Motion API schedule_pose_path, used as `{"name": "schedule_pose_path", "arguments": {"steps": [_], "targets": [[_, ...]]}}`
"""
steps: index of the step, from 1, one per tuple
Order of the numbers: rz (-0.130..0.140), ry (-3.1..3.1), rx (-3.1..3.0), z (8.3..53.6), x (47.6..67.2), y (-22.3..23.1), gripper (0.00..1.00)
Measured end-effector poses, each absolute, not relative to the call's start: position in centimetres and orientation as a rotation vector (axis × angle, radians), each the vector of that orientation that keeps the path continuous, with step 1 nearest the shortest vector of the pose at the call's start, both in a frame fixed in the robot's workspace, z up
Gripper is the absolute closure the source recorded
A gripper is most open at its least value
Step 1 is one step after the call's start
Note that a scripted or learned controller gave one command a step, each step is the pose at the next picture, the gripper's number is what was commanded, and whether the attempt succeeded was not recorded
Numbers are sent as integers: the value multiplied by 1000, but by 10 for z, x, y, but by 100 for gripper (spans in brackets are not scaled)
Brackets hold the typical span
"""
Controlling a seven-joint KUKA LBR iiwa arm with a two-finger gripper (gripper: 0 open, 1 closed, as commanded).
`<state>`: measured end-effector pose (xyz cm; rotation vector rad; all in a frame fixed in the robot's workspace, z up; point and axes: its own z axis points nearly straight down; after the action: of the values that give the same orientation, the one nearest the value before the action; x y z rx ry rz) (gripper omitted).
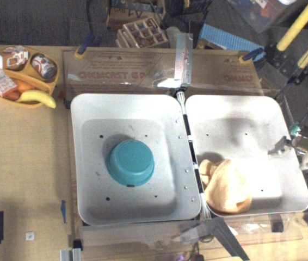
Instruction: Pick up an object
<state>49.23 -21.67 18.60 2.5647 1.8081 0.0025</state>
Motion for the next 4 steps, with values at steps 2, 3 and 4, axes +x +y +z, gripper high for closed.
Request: {"name": "schedule_pose_path", "arguments": {"steps": [2,3,4], "targets": [[-2,1919,2492,119,479,-127,0],[9,2090,2336,89,572,-127,0],[1,2092,2340,134,582,-190,0]]}}
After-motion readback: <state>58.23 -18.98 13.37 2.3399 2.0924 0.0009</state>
